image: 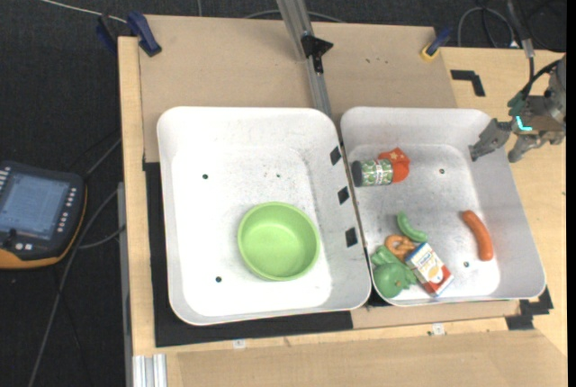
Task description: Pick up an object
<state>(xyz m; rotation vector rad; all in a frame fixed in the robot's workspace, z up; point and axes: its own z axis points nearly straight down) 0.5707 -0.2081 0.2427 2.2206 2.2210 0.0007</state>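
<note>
Gripper (506, 140) is hovering over the right bin's (450, 120) far right corner, jaws spread apart and gripping nothing. Inside that bin, an orange sausage-shaped toy (478, 235) is lying near the right wall, a small bottle (380, 169) near the left wall, a juice carton (428, 268) at the near edge.

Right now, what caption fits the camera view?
Gripper at the right bin's far rim; green bowl in the left bin.
</note>
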